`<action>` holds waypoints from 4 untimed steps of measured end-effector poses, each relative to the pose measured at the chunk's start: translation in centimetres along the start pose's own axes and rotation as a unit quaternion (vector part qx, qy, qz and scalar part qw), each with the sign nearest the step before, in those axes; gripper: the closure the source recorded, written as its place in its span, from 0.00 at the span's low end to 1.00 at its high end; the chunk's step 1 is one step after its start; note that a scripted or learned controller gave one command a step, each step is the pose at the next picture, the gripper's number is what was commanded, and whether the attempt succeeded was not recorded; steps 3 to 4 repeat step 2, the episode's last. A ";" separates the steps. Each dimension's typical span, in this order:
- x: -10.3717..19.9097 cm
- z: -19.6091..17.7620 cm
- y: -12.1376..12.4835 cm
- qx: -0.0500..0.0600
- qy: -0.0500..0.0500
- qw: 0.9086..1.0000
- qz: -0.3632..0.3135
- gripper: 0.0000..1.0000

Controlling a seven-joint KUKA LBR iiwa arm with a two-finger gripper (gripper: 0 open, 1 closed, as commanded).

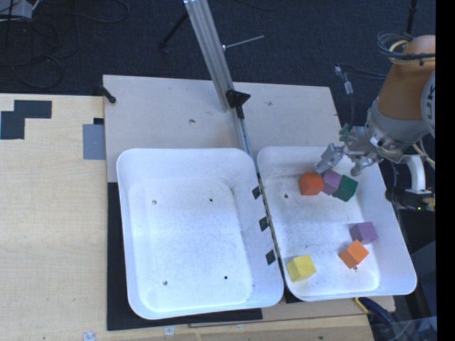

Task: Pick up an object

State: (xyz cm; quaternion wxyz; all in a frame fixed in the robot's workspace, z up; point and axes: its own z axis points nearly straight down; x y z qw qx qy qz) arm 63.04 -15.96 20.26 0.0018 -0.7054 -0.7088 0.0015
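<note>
My gripper (344, 162) hangs over the back of the right bin (387, 279), its fingers spread open with nothing between them. Just below it, three blocks sit clustered together: an orange-red block (310, 184), a purple block (332, 181) and a green block (347, 189). Nearer the front of the same bin lie a second purple block (363, 231), an orange block (353, 253) and a yellow block (301, 268).
The left bin (142, 169) sits beside the right one, joined by black clips (264, 223) along the shared edge. A slanted metal rail (213, 55) rises behind the bins. Cables and a black bracket (409, 197) hang by the arm at the right.
</note>
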 end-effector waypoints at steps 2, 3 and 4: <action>2.1 8.9 2.3 -0.012 -0.004 1.000 0.002 0.00; 2.1 8.9 2.3 -0.012 -0.004 1.000 0.002 0.00; 2.1 8.9 2.3 -0.012 -0.004 1.000 0.002 0.00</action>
